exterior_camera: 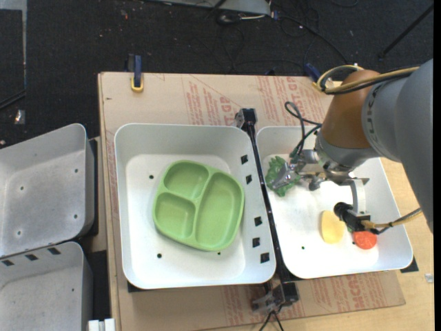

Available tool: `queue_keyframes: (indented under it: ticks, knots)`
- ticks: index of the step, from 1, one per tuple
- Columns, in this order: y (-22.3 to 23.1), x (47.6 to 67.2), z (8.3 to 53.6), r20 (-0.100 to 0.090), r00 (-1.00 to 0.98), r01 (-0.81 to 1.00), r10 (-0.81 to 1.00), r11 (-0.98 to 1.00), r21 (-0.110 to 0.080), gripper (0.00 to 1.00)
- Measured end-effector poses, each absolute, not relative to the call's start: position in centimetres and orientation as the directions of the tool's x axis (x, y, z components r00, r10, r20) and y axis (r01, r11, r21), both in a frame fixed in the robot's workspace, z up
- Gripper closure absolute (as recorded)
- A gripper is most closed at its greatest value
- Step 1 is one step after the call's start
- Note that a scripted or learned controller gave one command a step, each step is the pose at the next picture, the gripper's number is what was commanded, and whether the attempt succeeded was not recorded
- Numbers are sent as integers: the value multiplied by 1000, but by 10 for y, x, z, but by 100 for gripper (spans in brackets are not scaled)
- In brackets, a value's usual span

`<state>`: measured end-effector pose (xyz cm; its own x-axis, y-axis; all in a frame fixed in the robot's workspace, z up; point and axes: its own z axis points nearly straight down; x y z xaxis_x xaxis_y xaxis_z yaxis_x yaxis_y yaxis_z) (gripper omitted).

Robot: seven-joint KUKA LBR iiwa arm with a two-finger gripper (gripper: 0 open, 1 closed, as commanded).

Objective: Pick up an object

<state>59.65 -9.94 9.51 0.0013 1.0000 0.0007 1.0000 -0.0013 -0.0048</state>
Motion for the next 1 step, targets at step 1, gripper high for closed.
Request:
queue_keyframes:
  ticks: [1]
  knots:
    - [-100, 598, 109, 0, 3, 1000, 1000, -3, 1, 100]
